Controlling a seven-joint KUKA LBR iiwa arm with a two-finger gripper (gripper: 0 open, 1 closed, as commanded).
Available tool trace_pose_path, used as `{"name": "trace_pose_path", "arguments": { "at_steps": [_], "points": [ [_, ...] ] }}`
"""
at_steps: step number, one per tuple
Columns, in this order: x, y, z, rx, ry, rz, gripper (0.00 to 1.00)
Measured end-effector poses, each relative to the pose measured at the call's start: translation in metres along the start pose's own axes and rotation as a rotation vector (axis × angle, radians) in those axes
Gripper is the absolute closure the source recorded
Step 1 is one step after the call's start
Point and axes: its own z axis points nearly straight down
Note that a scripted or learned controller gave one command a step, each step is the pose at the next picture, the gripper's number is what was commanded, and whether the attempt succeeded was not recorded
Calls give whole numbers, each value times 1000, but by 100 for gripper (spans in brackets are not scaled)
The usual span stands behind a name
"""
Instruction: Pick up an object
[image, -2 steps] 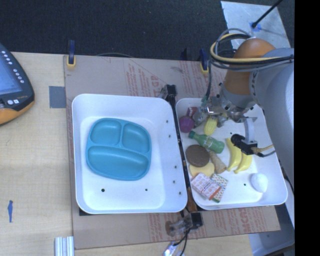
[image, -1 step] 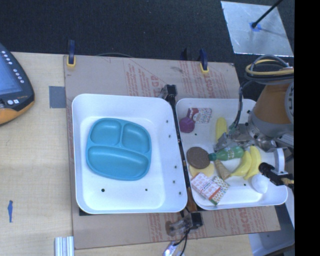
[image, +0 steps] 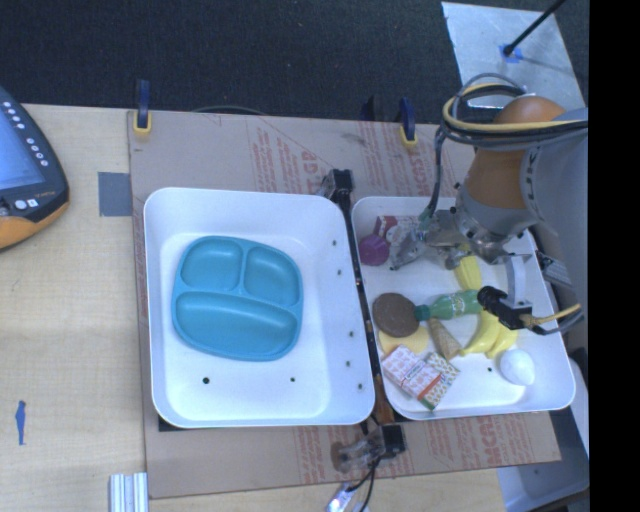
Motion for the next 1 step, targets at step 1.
{"name": "trace_pose_path", "arguments": {
  "at_steps": [1],
  "points": [
    [-48, 4, -163, -15, -6, 9, 0]
  ]
}}
